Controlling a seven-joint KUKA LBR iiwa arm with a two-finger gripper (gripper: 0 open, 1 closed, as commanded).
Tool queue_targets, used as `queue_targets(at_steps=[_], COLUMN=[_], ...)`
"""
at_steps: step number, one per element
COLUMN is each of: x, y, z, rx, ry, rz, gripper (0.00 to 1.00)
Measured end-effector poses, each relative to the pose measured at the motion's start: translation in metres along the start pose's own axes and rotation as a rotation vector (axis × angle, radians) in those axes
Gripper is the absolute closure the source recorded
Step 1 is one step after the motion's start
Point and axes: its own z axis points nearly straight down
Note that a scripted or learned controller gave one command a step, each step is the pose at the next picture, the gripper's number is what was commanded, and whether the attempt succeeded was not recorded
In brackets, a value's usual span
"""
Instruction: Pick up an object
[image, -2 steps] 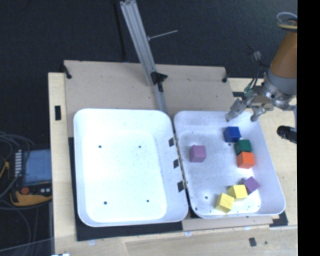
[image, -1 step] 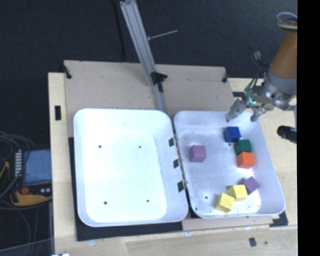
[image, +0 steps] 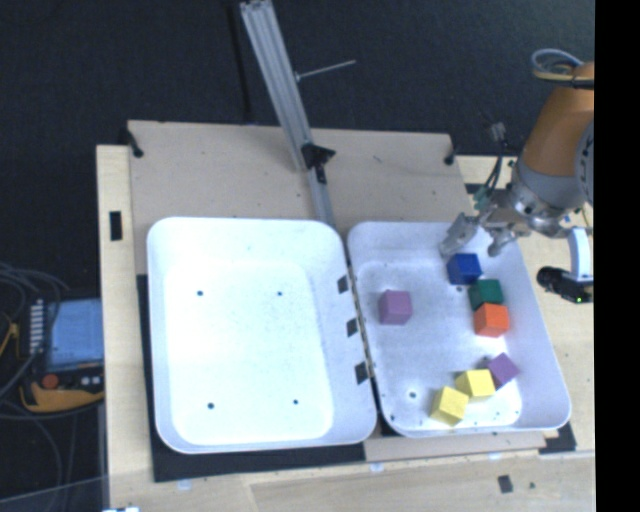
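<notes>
My gripper (image: 476, 238) hangs over the far part of the right bin (image: 420, 400), open, its two grey fingers spread just above and beyond a blue cube (image: 463, 268). Nothing sits between the fingers. Right of the blue cube lie a green cube (image: 487, 292) and an orange cube (image: 491, 319). A purple cube (image: 395, 306) rests alone near the bin's middle. Two yellow cubes (image: 450, 404) (image: 477, 383) and a smaller purple cube (image: 502, 369) cluster at the near right corner.
The left bin (image: 165, 300) lies beside the right one, joined by clips at the shared edge. A slanted metal post (image: 285, 95) rises behind the bins. A blue box with cables (image: 70, 335) sits off the bench at the left.
</notes>
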Motion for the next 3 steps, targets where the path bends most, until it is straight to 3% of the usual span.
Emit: queue_targets(at_steps=[1,2,3], x=[-0.003,-0.004,-0.006], y=[-0.006,-0.002,0.0], z=[0.051,0.056,0.043], rx=[-0.011,-0.022,-0.029], ry=[-0.006,-0.007,-0.011], rz=[0.007,0.007,0.006], gripper=[0.0,0.0,1.0])
